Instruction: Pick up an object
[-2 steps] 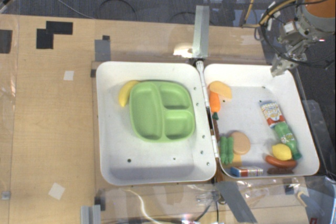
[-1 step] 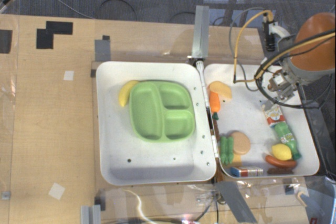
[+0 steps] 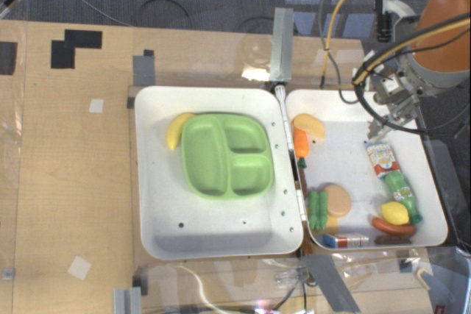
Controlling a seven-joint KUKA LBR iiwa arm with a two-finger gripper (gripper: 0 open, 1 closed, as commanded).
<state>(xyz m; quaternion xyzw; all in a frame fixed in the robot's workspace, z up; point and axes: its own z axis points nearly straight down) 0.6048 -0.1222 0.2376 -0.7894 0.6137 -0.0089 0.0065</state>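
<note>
My gripper [image 3: 381,121] hangs over the back right part of the right bin [image 3: 346,151], just above the capped end of a green bottle with a white and red label [image 3: 390,174]. Nothing is seen held in it. Along the bin's left wall lie a pale yellow bread-like piece [image 3: 309,126] and an orange carrot [image 3: 300,144]. Toward the front sit a green vegetable [image 3: 318,209], a tan round bun [image 3: 338,198], a yellow lemon [image 3: 395,212], a red-brown sausage [image 3: 394,228] and a small red and blue tube [image 3: 346,240].
The left bin [image 3: 158,217] holds a green divided plate [image 3: 226,155] with a yellow banana [image 3: 174,130] at its left edge. Cables and the orange-banded arm [image 3: 441,18] crowd the upper right. A metal divider [image 3: 282,48] stands behind the bins.
</note>
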